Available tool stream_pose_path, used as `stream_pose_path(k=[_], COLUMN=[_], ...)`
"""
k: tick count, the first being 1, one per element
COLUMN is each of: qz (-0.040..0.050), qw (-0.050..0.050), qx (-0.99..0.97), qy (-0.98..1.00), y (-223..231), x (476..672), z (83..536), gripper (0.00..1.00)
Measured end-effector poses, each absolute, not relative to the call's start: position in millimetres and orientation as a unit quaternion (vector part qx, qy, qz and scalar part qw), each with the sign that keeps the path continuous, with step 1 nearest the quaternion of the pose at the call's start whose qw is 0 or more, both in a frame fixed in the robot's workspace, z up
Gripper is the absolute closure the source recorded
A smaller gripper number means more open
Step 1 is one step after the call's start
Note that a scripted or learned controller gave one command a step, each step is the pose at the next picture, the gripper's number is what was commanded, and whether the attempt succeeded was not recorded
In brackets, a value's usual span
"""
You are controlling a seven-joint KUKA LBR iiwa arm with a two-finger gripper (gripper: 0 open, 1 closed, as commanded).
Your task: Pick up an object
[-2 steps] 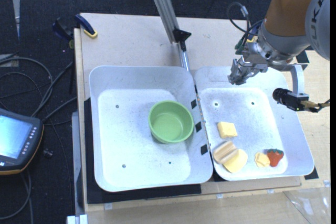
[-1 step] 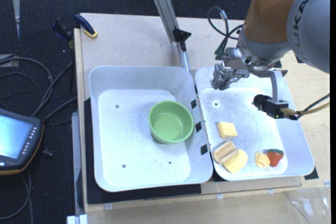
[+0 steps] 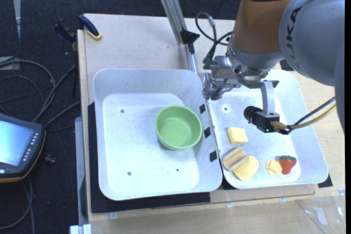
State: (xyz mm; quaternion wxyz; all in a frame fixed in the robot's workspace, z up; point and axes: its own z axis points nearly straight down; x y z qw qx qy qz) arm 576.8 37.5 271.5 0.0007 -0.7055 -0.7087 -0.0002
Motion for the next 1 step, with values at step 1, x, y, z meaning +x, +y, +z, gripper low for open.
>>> stream_pose_path(k=[1], qz=[0.0006], qw=[0.001], qx=[-0.706], qy=[-0.708], y=[80.1], x=[572.6], z=[250.8], gripper=[1.0])
